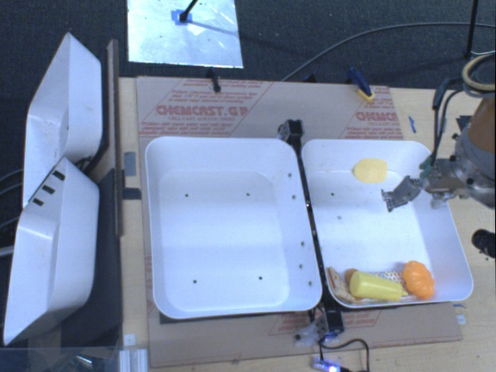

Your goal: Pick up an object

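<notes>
Bench: two white bins are set side by side on cardboard; left bin, right bin.
Gripper: hung low over the right bin; whether it is spread or closed cannot be told; nothing is seen gripped.
Objects: pale yellow disc near the far wall; yellow block and orange ball touching at the near wall.

Arm cut off by the right edge above the wrist, pincer fingers too blurred to read, flat item at the right bin's front edge partly hidden under the yellow object, spare bins cropped at left
</notes>
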Action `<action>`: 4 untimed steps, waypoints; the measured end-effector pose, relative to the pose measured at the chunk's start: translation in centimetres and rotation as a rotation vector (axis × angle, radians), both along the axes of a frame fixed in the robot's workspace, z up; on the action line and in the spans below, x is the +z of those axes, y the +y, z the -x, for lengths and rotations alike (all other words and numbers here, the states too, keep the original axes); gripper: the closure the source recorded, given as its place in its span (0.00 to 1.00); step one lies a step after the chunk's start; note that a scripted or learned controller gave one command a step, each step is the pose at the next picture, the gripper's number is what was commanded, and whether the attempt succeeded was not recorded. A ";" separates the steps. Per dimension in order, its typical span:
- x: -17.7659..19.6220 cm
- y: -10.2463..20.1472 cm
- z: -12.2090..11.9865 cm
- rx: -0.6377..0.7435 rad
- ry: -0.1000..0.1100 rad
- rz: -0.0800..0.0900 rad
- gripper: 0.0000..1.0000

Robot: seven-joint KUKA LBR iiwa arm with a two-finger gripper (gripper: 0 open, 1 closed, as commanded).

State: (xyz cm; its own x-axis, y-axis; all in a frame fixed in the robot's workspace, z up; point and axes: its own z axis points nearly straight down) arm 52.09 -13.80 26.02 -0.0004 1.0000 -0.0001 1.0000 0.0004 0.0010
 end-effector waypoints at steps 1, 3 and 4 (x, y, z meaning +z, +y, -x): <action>-4.5 -0.7 0.5 -0.001 0.003 0.000 0.00; -16.3 -1.9 1.0 -0.001 0.005 -0.001 0.00; -15.0 -1.9 0.8 0.000 0.000 0.000 1.00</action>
